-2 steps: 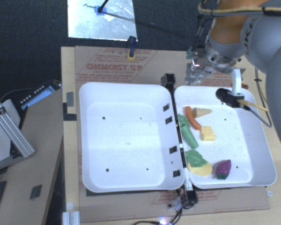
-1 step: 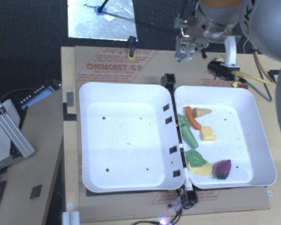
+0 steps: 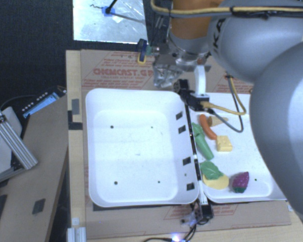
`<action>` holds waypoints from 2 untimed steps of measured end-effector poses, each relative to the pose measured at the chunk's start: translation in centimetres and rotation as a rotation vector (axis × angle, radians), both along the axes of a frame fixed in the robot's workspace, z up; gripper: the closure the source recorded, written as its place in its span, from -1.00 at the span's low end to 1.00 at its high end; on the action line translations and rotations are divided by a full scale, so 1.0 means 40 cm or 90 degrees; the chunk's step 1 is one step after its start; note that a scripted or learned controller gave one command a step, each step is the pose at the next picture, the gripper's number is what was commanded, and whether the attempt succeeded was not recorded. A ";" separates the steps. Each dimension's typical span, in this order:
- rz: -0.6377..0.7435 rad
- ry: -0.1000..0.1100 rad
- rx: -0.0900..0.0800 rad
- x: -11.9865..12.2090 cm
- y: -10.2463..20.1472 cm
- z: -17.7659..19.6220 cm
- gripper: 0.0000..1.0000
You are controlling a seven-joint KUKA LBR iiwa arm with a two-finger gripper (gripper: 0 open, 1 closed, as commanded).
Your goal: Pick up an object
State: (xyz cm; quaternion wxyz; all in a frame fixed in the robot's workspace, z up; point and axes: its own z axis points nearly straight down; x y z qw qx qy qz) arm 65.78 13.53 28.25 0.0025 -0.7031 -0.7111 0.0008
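The grey arm (image 3: 272, 69) enters from the right and takes up much of the upper right of the camera view, its broad rounded links blurred by nearness to the lens. Above the wrist sits the orange band (image 3: 199, 9), with a yellow cable looped across it. Below the band the wrist narrows into a metal fitting, and the gripper (image 3: 164, 77) hangs from it, pointing down, near the top middle of the view.
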 end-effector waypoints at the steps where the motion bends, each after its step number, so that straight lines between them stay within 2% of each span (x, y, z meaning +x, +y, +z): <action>1: 0.000 -0.008 0.002 0.005 0.171 0.176 1.00; 2: -0.002 -0.010 0.002 -0.016 0.254 0.393 1.00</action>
